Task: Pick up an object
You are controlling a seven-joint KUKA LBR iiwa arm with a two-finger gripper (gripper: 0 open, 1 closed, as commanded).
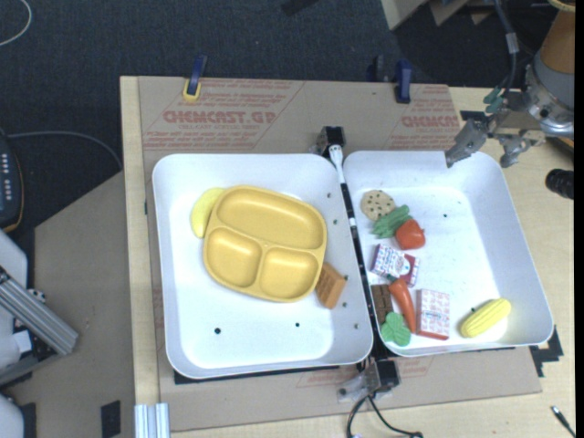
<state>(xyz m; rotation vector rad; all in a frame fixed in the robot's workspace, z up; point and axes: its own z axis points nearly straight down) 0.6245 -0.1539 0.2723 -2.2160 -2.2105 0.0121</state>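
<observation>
cardboard-topped bench (274,108) bears 2 white bins, gripper (484,149) spread apart above the right bin (511,217), holding nothing.

End effector (485,146) above right bin's (511,217) far edge; yellow tray (265,243) in left bin (173,245)

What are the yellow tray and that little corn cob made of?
The tray looks like moulded plastic: one even yellow, smooth rounded dividers, a soft sheen. The corn also looks like plastic, a toy, going by its uniform yellow and faint gloss; too small to be sure.
</observation>
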